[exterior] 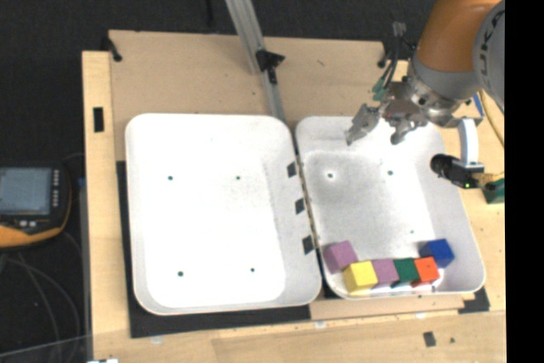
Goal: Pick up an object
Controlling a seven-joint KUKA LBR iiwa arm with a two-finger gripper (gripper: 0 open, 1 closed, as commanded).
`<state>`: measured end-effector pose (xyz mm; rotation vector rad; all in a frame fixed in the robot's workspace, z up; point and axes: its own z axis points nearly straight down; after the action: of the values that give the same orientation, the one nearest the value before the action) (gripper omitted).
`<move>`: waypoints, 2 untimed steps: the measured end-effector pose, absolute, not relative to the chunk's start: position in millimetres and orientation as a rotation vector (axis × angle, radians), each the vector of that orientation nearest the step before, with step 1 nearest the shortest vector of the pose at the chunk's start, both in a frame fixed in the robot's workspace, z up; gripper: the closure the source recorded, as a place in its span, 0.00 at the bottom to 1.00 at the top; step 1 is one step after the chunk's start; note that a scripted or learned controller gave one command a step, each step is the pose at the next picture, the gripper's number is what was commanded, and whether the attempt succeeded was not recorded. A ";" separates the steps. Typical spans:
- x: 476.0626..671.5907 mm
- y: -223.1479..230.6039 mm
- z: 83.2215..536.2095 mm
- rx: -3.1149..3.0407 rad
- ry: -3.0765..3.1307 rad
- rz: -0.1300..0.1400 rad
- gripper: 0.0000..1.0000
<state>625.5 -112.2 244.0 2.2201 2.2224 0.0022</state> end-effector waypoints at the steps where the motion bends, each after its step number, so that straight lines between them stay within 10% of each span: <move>1: 626.1 -113.1 255.1 2.218 2.221 0.005 1.00; 2: 563.6 -126.0 180.0 2.230 2.223 -0.011 1.00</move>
<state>563.6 -126.0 180.0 2.2298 2.2228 -0.0112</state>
